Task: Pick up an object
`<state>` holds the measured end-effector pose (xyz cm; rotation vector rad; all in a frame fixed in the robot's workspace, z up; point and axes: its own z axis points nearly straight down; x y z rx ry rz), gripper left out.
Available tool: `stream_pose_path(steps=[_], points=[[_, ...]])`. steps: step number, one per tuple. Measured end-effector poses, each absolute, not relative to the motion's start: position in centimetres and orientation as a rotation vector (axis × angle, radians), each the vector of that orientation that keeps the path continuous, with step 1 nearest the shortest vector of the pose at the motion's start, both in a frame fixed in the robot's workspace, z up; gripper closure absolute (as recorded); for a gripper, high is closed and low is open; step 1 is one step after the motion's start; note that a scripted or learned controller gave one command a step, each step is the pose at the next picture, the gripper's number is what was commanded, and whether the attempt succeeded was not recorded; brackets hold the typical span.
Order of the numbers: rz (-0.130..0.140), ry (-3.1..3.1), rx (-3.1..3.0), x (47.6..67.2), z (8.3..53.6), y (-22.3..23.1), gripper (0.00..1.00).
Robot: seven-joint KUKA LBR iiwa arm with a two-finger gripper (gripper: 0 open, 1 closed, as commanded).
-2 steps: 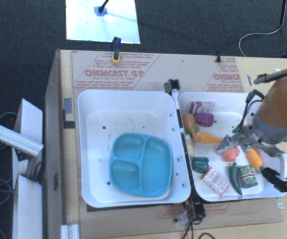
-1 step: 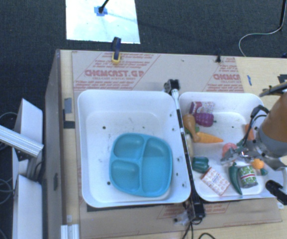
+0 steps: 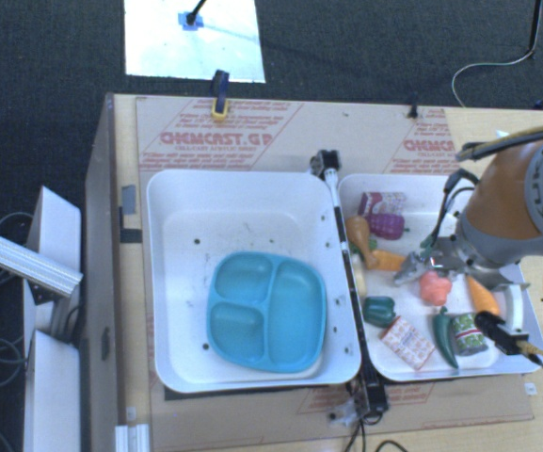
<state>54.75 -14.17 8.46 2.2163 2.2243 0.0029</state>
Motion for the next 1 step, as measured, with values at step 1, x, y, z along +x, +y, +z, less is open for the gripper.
stream_pose_path(steps=[1], points=[[0.004, 2.224, 2.214, 54.8, 9.51, -14.24, 1.0]])
